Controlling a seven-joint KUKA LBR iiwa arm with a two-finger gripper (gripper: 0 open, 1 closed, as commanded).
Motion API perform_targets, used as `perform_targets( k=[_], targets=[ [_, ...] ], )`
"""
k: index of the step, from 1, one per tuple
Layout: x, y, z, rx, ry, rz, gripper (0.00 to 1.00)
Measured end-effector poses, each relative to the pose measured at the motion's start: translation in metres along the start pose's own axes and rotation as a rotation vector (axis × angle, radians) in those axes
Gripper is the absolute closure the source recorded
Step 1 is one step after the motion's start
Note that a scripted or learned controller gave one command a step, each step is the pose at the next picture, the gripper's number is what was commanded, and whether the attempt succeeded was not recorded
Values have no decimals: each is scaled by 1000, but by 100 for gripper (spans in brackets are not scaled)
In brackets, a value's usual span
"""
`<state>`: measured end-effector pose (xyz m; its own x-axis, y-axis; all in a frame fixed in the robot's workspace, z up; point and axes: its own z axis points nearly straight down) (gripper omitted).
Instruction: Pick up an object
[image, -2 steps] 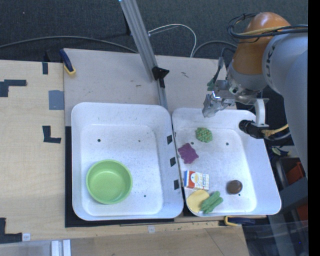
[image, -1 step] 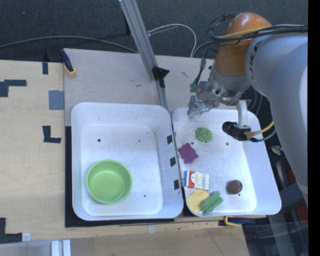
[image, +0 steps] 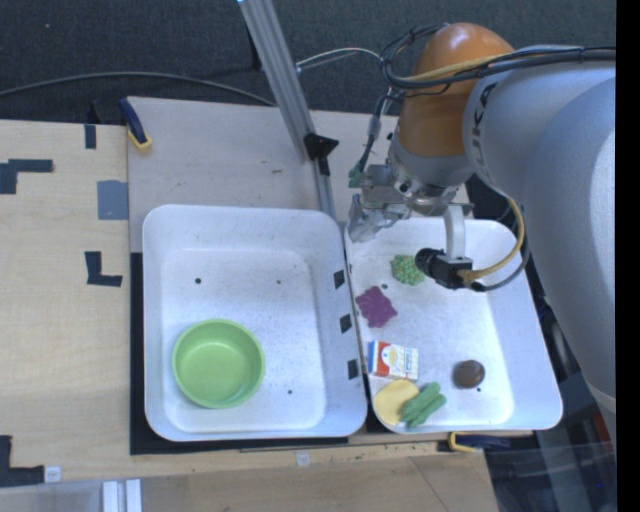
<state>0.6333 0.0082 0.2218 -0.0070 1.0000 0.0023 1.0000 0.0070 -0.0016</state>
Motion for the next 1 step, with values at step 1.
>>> perform_targets(
  k=[1],
  targets=[
    [61,-9,-6,0,0,-1,100]
  ],
)
